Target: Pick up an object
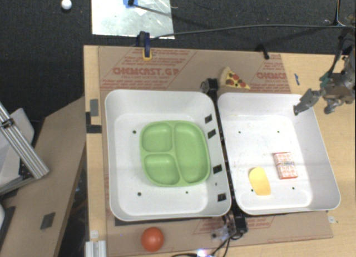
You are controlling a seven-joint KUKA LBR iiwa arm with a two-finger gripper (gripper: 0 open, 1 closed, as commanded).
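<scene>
1. Two white bins sit side by side: the left bin (119, 139) holds a green divided tray (174, 153).
2. In the right bin (267, 117), a yellow object (260, 181) lies near its front edge, with a small red-and-white box (284, 165) just to its right, apart from it.
3. At the right bin's far right corner hovers the gripper (315, 103), fingers spread apart, nothing between them.
4. A pizza-slice toy (234, 79) lies on the cardboard beyond the bins.
5. An orange-red ball (152, 238) rests in front of the left bin.
</scene>
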